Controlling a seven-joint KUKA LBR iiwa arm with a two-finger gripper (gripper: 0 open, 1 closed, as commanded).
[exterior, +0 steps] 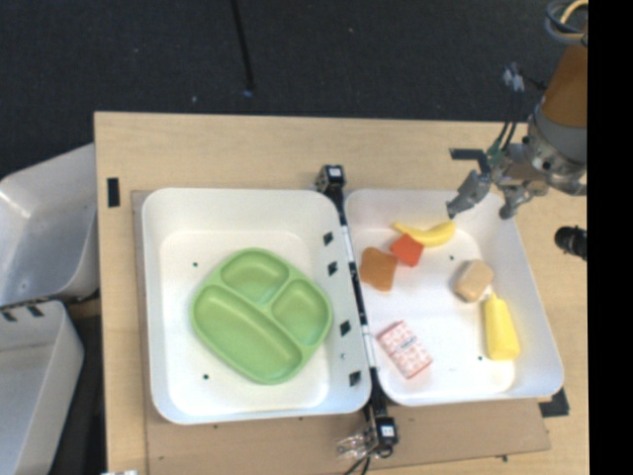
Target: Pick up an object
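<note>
The right bin holds several objects. A yellow banana lies at its far side, touching a small red block. An orange-brown block sits beside that. A tan lump and a long yellow piece lie toward the right wall. A pink-and-white patterned box rests near the front. My gripper hangs over the bin's far right corner, just right of the banana. It is open, its fingers spread, with nothing between them.
The left bin carries a green divided plate. A black clip sits at the far end of the seam between the bins, and cables lie at its near end. The wooden bench surrounds both bins.
</note>
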